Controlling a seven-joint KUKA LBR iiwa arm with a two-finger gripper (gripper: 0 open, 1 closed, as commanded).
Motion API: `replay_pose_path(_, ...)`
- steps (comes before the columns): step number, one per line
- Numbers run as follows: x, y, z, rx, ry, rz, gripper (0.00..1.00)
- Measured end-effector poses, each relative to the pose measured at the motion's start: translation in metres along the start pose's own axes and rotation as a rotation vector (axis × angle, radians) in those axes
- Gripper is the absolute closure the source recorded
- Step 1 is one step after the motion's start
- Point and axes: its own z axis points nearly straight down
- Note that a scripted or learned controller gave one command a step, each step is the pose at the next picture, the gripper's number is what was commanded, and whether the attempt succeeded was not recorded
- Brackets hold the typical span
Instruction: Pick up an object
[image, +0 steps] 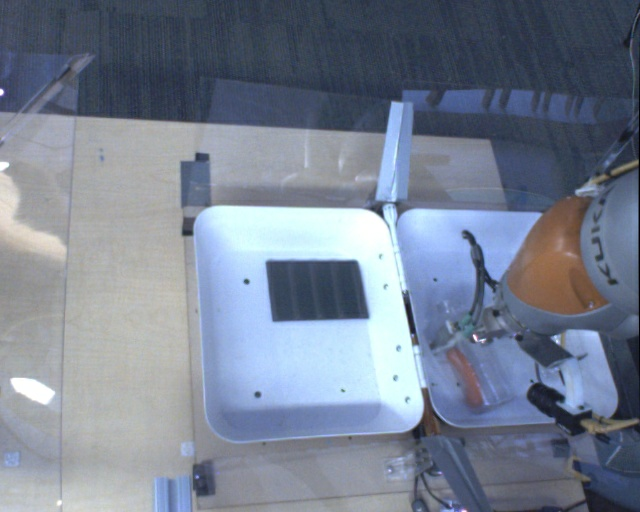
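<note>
we take the right bin (440, 240) as our landmark. its far half lies bare, giving room to move; its near half is crowded by the arm (570, 265). the left bin (215, 320), touching it along the divider, holds a dark ribbed panel (317, 290). the claw (472, 332) hangs low over an orange-red object (468, 378) near the bin's front wall; whether its grip is parted or closed we cannot tell.

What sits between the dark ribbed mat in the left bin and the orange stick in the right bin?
In the camera view, bare white floor of the left bin, then the two bins' adjoining rims, separate the dark mat from the orange stick.
</note>
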Motion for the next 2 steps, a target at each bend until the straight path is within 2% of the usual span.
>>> replay_pose_path(1, -0.011, 0.007, 0.01, 0.027, 0.016, -0.032, 1.0)
replay_pose_path(2, 0.075, 0.071, -0.126, 0.037, 0.016, 0.131, 1.0)
